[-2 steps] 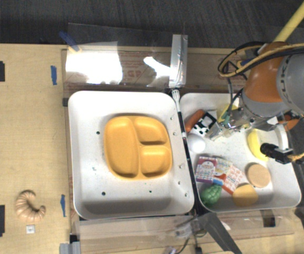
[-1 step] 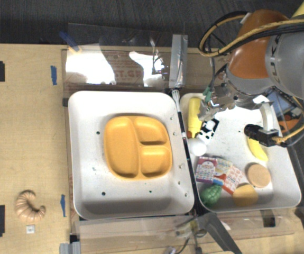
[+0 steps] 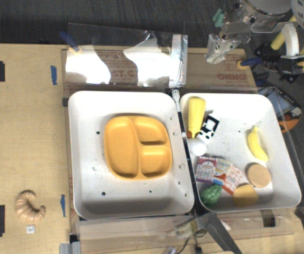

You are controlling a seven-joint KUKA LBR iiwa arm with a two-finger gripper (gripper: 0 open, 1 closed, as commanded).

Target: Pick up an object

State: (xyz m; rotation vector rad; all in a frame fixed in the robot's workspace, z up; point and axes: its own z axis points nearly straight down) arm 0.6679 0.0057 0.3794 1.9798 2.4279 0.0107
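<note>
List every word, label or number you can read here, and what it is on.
Cardboard behind the bins: red print, too blurred to read.
Packet in the right bin: colourful print, too small to read.
Black-and-white tag by the yellow bottle: a pattern, no letters.

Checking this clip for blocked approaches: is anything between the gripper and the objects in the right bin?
Nothing visible is. The gripper hangs above the bench behind the right bin, off its far edge. The mustard bottle, banana, packet and green vegetable lie uncovered, open from above.
</note>
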